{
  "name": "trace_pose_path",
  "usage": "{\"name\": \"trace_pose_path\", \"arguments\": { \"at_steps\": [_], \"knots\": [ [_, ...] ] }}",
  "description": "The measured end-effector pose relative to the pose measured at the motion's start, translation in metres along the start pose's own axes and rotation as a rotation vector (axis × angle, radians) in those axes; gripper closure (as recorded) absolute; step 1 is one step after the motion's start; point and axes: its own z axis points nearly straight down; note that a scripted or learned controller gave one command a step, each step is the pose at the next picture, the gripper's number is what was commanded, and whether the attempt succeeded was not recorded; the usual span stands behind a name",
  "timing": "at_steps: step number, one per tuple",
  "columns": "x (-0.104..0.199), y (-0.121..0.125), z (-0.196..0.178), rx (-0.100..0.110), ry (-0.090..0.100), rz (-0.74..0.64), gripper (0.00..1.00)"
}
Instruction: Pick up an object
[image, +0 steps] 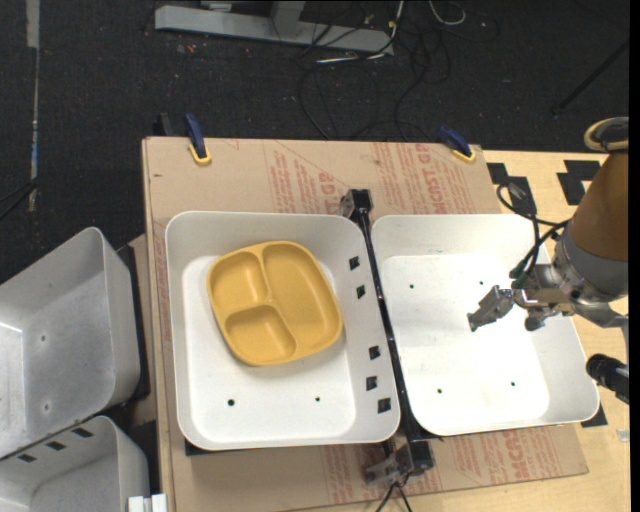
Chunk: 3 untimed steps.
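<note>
A yellow divided plate (272, 301) with three compartments lies flat in the left bin (200, 400), toward its upper half. My gripper (512, 314) hangs over the right bin (450, 400), in its right half and far from the plate. Its fingers (486, 309) stand apart and nothing is between them. The arm comes in from the right edge, with its orange band at the top right.
Both white bins sit side by side on a cardboard-covered bench, parted by a black divider (378, 330). Two more white bins (50, 320) stand off the bench at the left. Cables lie on the dark floor behind.
</note>
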Motion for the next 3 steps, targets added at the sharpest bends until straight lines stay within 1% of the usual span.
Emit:
{"name": "trace_pose_path", "arguments": {
  "at_steps": [1, 2, 3],
  "knots": [
    [0.0, 0.002, -0.005, -0.011, -0.002, -0.003, 0.0],
    [0.0, 0.004, 0.059, -0.006, -0.001, 0.0, 0.0],
    [0.007, 0.011, 0.117, -0.008, -0.001, 0.0, 0.0]
  ]
}}
